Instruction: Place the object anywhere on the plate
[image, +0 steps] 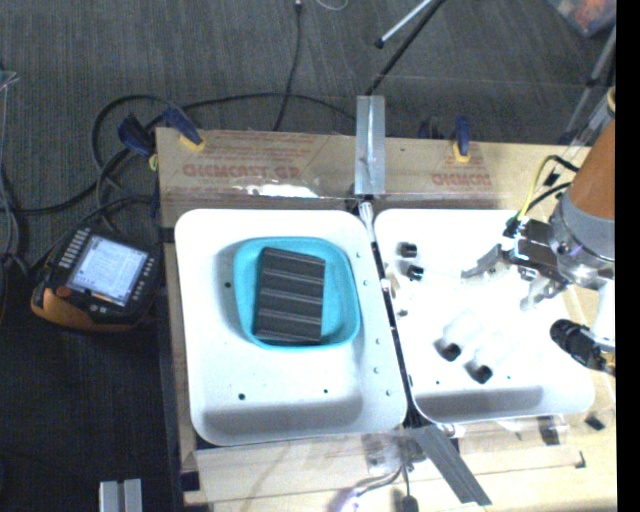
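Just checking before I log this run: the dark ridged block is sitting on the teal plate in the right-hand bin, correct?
Not quite. The dark ridged block is sitting on the teal plate, but that plate is in the left-hand bin, as the camera view shows.

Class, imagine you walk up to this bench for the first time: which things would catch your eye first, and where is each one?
First comes the turquoise plate in the left bin, with a dark ridged block lying on it. Next, the gripper hangs over the right bin, near its right side, where small black pieces lie scattered. A handheld screen unit glows on the floor left of the bench.
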